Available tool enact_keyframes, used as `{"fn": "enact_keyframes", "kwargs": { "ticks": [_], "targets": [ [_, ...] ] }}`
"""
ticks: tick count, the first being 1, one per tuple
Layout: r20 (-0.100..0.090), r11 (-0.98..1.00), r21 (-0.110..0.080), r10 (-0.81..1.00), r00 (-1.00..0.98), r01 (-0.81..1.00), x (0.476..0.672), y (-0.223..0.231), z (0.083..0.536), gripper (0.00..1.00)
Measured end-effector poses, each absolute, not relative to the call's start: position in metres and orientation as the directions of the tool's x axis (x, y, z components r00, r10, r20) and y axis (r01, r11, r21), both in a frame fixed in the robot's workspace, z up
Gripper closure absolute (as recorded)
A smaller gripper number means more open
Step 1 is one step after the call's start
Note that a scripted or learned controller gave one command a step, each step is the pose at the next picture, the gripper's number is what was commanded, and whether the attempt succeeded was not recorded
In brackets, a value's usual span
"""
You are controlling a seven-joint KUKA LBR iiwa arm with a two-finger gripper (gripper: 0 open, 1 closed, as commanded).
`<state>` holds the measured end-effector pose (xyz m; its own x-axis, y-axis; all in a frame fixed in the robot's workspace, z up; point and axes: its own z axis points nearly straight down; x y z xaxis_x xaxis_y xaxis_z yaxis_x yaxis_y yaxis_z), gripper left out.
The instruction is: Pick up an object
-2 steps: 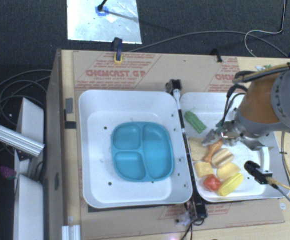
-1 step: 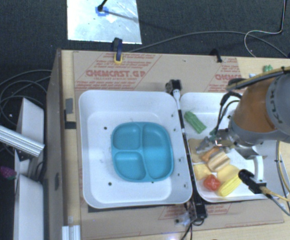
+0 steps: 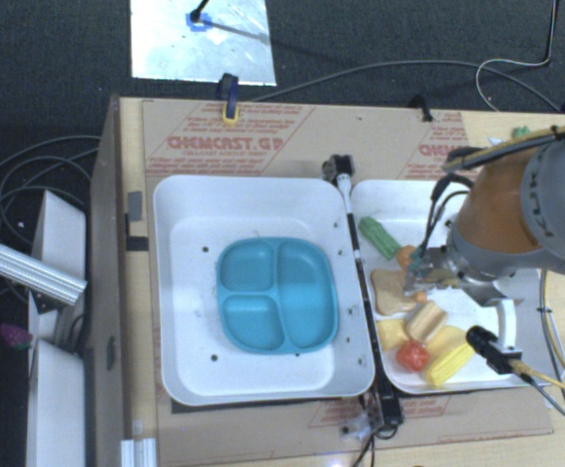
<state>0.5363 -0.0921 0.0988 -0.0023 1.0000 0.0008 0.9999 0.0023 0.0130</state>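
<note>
Pincer [image 3: 420, 278] is hanging low in the right bin [image 3: 399, 195], over the heap of toy food; whether it is wide or narrow I cannot tell, since my wrist is covering it. I am judging the beige piece [image 3: 389, 290] just below it as my nearest target, with the green pepper [image 3: 379, 235] lying above and the corn [image 3: 449, 361] and tomato [image 3: 412, 356] crowding the near corner. I am aiming to descend straight, centring on one item so neighbours are not nudged. The blue plate [image 3: 277, 293] is sitting in the left bin [image 3: 190, 202].

Arm [image 3: 515, 212] low, reaching from right
</note>
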Motion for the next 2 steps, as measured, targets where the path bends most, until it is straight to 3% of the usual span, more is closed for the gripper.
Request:
{"fn": "enact_keyframes", "kwargs": {
  "ticks": [1, 2],
  "targets": [
    [0.001, 0.002, 0.012, 1.000, -0.002, 1.000, 0.536, -0.092, 0.099, 0.00],
    [0.000, 0.003, 0.008, 1.000, -0.003, 1.000, 0.591, -0.103, 0.088, 0.00]
  ]
}}
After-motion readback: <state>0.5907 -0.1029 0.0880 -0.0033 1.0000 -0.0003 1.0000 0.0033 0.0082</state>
